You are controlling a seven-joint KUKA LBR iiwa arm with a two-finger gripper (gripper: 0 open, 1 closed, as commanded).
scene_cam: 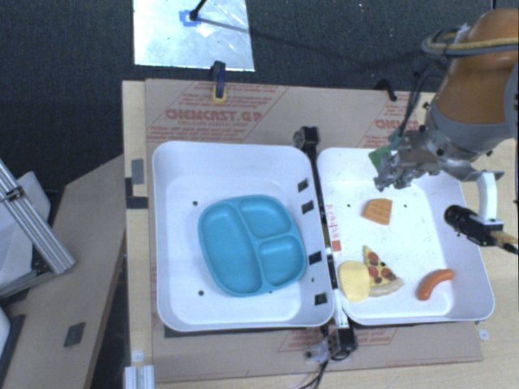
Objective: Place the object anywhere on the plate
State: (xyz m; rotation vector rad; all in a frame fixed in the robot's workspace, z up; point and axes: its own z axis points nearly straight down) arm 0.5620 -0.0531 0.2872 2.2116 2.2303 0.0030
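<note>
Step in hand: approach, nothing grasped. Gripper (388, 177) hovers over right bin (470, 298), just above tan cracker-like piece (377, 211); jaw state cannot be told. Blue plate (247, 244) sits in left bin (174, 217). Next: descend, grasp, carry left.

Two shallow white plastic bins (174, 298) sitting side by side on a brown cardboard sheet (235, 112). Yellow clamp (218, 83) gripping the sheet's far edge. Shiny square metal plate (193, 23) lying on dark carpet beyond.
</note>
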